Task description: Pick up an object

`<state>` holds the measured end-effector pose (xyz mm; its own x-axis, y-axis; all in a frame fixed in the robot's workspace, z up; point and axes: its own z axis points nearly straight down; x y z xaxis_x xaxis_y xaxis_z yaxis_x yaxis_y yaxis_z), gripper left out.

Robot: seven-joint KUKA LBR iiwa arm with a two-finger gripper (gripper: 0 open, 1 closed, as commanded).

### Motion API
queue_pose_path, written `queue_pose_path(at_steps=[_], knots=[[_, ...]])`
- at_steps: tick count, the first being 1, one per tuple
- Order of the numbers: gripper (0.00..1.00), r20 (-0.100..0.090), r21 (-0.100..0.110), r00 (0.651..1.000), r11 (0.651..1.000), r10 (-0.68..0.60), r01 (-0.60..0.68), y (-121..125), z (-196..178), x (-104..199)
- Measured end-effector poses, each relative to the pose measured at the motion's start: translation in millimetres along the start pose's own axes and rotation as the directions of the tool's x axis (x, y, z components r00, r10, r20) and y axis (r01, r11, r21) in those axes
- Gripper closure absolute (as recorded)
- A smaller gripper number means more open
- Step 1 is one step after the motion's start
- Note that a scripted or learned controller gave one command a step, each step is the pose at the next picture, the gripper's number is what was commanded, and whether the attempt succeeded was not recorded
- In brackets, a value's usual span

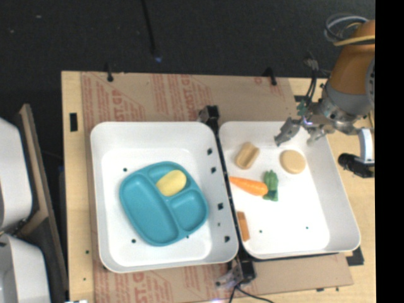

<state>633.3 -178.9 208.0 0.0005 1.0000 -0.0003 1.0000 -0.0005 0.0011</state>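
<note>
Camera view, fixed above the bench: the right bin (328, 188) holds the candidate objects. A round tan disc (292, 161) lies toward the bin's far right, flat on the floor. A tan bread-roll piece (247, 155) rests to its left, apart from it. A toy carrot (255, 185), orange body with green top, lies between and nearer than those two, its green end pointing toward the disc's side. A small orange block (242, 225) sits against the bin's left wall, near the front.

Gripper (303, 131) hangs over the far right part of this bin, just above and beyond the round tan disc. Its two fingers are spread apart, one reaching left toward the bread-roll piece, the other to the right; nothing sits between them. No object is seen lifted.

Arm (350, 74), grey with an orange section, enters from the right edge above the bin's far corner.

Left bin (104, 169) carries a blue divided plate (154, 216), set at a slant. A yellow lemon-shaped item (171, 182) lies in the plate's far compartment.

Both bins stand side by side, touching along their middle walls, on a cardboard-covered bench (145, 96).
</note>
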Motion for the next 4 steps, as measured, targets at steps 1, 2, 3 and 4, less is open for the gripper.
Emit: queue_pose_path(at_steps=[1, 2, 3, 4], knots=[[0.00, -0.002, 0.008, 1.000, 1.000, -0.004, 0.004, 36, 92, 56], [0.00, 0.000, 0.002, 1.000, 1.000, -0.001, 0.001, 30, 108, 77], [0.00, 0.000, 0.001, 1.000, 1.000, 0.000, 0.000, 15, 107, 82], [0.00, 0.001, 0.000, 1.000, 1.000, 0.001, -0.001, 14, 107, 67]])
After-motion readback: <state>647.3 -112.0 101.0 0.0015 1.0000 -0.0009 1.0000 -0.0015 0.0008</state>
